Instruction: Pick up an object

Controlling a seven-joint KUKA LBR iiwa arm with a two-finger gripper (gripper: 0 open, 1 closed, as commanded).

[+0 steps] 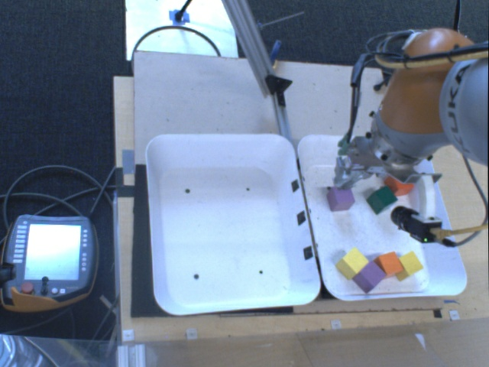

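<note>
A small purple block, judged light, rigid and best pinched across flat opposite faces, is seen in the right bin by its left wall, directly under the tool; tool state cannot be told

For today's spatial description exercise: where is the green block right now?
In the camera view, the green block lies in the right bin, toward its upper part, just right of a purple block and beneath the arm's wrist, with an orange block just above it.
</note>
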